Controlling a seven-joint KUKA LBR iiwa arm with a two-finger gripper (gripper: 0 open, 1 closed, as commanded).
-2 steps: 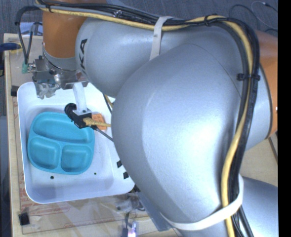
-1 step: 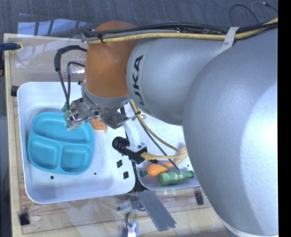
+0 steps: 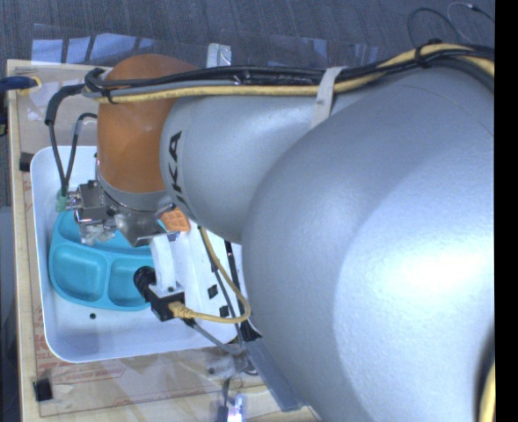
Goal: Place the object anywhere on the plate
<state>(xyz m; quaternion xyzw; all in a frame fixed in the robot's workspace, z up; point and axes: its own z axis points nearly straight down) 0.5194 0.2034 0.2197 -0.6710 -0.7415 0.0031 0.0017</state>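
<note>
1. Camera view is looking down on the arm [image 3: 346,236], which is reaching in from the right and covering much of the bench.
2. The gripper [image 3: 109,218] is hanging over the far end of the blue plate [image 3: 87,275], which is lying in a white bin [image 3: 83,341].
3. The wrist is blocking the claw, so I cannot tell how far open it is or whether it is gripping anything.
4. A small orange patch [image 3: 178,222] is peeking out beside the wrist near the plate's edge. I cannot tell whether it is the object or a robot part, so I am not placing the object.
5. Judging by the pose, the arm is working at the plate itself. Whether the object is lying on the plate is not confirmed.
</note>
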